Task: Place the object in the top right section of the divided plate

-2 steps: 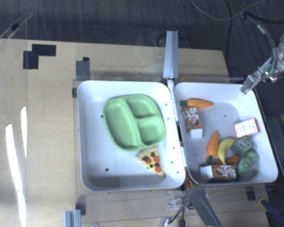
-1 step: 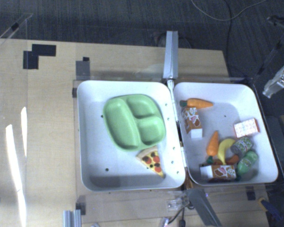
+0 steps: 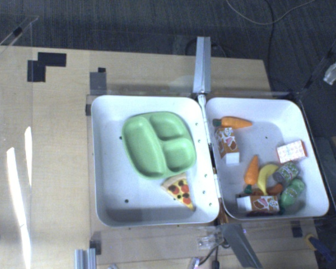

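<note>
The end effector's state cannot be told from this frame; the arm reaches in from the right, so the plate (image 3: 159, 143) lies far left of its entry, in the left bin (image 3: 101, 167); the pizza slice (image 3: 179, 190) lies touching the plate's lower edge, its long axis running toward lower right; the target section sits at the plate's upper right.

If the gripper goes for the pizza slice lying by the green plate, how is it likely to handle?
The pizza slice lies flat on the left bin floor, so fingers may struggle to get under it. It looks like a thin toy wedge, probably light and stiff, unlikely to roll. Pushed, it would likely slide, perhaps against the divided plate beside it.
</note>
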Tool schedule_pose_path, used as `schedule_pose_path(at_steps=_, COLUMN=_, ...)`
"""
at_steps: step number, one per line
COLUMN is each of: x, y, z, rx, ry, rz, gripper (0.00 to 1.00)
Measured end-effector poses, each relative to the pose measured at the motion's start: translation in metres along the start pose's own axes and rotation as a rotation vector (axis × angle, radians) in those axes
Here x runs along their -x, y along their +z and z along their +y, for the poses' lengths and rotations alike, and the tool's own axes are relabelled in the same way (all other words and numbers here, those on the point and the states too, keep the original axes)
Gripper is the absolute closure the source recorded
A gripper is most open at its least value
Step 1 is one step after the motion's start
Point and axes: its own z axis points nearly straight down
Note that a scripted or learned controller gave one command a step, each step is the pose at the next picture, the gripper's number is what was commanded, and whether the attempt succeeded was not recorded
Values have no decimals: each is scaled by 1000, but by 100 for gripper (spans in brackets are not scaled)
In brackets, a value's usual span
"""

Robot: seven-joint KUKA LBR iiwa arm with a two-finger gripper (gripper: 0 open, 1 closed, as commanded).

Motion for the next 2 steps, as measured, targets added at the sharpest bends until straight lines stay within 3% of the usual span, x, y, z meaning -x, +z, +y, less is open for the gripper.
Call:
schedule_pose_path(at_steps=1, x=0, y=-14, z=3, rx=5, ry=-7, rz=-12, gripper=100)
schedule_pose_path(at_steps=2, x=8, y=27, z=-9, rx=0, ry=63, rz=1, gripper=100)
